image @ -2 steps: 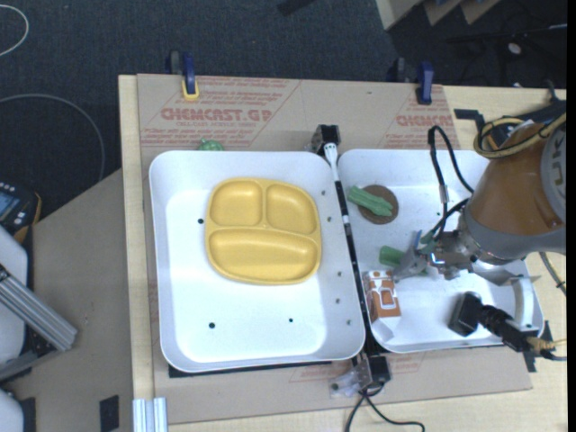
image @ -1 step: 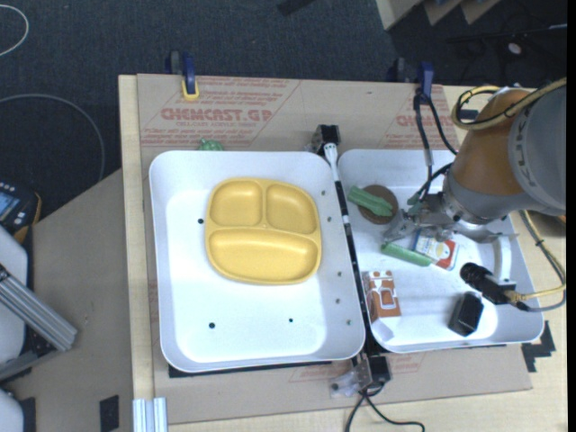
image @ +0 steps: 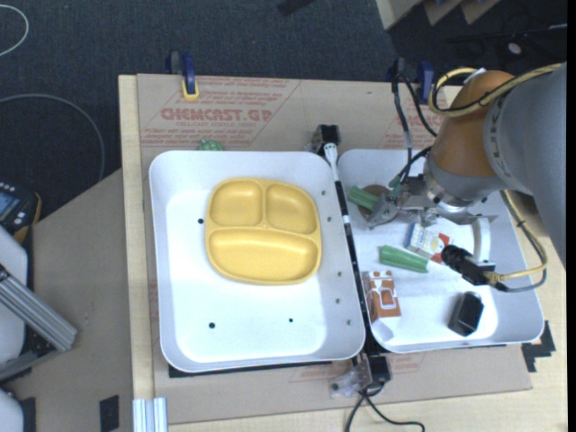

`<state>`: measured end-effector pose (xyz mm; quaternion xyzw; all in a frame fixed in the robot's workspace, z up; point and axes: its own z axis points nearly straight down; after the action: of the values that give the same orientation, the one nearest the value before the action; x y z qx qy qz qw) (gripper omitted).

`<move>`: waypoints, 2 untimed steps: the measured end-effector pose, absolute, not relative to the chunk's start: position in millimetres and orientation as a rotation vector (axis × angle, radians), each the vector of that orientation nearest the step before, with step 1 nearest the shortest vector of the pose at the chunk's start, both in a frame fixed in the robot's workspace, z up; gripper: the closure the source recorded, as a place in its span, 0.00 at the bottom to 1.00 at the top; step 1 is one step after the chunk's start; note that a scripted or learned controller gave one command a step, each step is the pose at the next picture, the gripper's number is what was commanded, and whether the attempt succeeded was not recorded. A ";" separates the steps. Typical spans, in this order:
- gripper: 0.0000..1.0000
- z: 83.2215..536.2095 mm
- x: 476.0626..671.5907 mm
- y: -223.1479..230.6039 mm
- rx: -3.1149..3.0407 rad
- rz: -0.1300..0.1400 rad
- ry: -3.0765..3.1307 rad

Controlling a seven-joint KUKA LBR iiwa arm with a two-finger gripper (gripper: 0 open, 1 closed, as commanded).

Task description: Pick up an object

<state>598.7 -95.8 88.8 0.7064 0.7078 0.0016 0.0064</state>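
Pincer (image: 423, 212) hangs low in the right bin (image: 520, 327); its grip state cannot be told. Beside it lie one green stick (image: 402, 258), one small carton (image: 423, 238), one black block (image: 466, 313), one brown packet (image: 383, 294). One yellow tray (image: 264, 230) sits in the left bin (image: 180, 313).

the grey arm with the orange band (image: 490, 124) is cut off by the right edge and hides the far right corner of the shallow white right bin (image: 423, 336). its wrist covers the pincer (image: 423, 207), and part of a small white packet (image: 423, 238); the packet's print is too small to read.
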 end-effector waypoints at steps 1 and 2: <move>0.00 191.0 544.9 -22.6 2.211 0.011 2.228; 0.00 184.1 483.6 25.4 2.222 -0.005 2.233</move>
<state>483.6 25.4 184.1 0.7053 0.7089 -0.0015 -0.0041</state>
